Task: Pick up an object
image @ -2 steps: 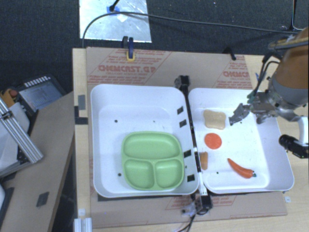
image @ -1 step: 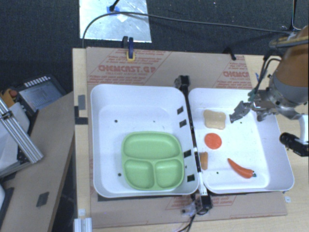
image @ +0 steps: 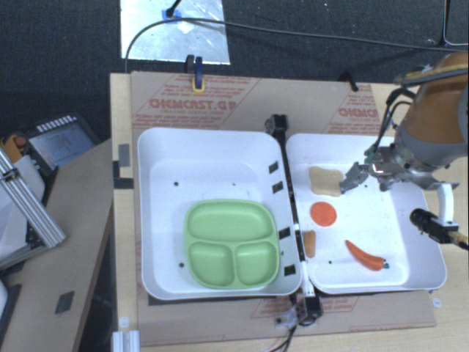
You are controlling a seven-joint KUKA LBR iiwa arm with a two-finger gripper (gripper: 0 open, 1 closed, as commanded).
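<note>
Tool [image: 357, 176] hangs over right bin [image: 418, 270], beside tan slice [image: 325, 181]; you cannot tell its opening or whether it holds anything. Left bin [image: 157, 196] carries green divided tray [image: 231, 242]. In right bin you see orange-red round piece [image: 323, 213], carrot-like piece [image: 365, 255], small brown piece [image: 309, 243] at left wall.

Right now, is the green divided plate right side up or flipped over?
Right side up: the green divided plate lies flat in the left bin, its three compartments facing up.
</note>
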